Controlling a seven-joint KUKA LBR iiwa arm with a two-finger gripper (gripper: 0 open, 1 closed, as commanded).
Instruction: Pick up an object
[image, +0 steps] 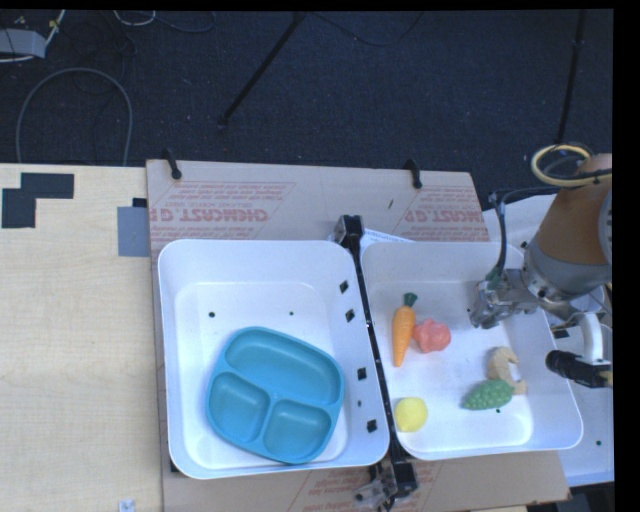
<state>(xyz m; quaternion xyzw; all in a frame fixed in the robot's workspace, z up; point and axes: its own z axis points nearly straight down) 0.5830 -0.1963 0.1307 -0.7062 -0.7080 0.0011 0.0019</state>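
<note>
Hand (490, 305) at right bin (560, 430) far edge; finger state unclear. Pale piece (505, 365) nearest, just below hand. Carrot (402, 332) further left, upright.

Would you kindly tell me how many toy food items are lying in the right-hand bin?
5: a carrot left of centre, a pink piece touching it, a yellow lemon near the front, a green piece and a beige piece on the right. None looks hidden.

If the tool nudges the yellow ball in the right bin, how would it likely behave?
The ball looks round, so it would probably roll across the right bin's flat floor. Its smooth curve may slip from a two-finger pinch. Being small and toy-like, as are the carrot and others, it is likely light.
</note>
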